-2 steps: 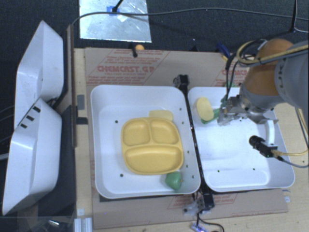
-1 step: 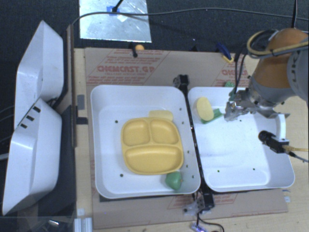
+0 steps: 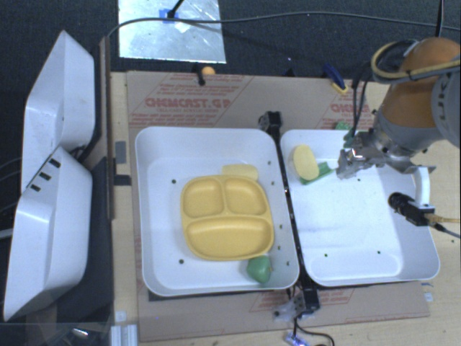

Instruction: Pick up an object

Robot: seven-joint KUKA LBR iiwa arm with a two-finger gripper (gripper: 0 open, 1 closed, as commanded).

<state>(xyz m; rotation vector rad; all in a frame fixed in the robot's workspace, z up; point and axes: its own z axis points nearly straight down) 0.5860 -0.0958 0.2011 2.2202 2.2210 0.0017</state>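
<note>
Left white bin (image 3: pixel 155 193): yellow three-compartment plastic tray (image 3: pixel 227 217), flat, roughly centred; pale yellow flat block (image 3: pixel 240 171) touching its far edge; small green rounded lump (image 3: pixel 259 269) at its near right corner. Right white bin (image 3: pixel 360 265): yellow oval object (image 3: pixel 305 161) in far left corner, lying partly on a small green flat piece (image 3: pixel 319 171).

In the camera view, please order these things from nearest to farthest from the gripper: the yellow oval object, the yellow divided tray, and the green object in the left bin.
Measured from the gripper, over the right bin:
1. Yellow oval object, in the same bin, just to the gripper's left in the picture.
2. Yellow divided tray, in the middle of the left bin.
3. Green object, at the left bin's near edge, beside the tray's corner.
</note>
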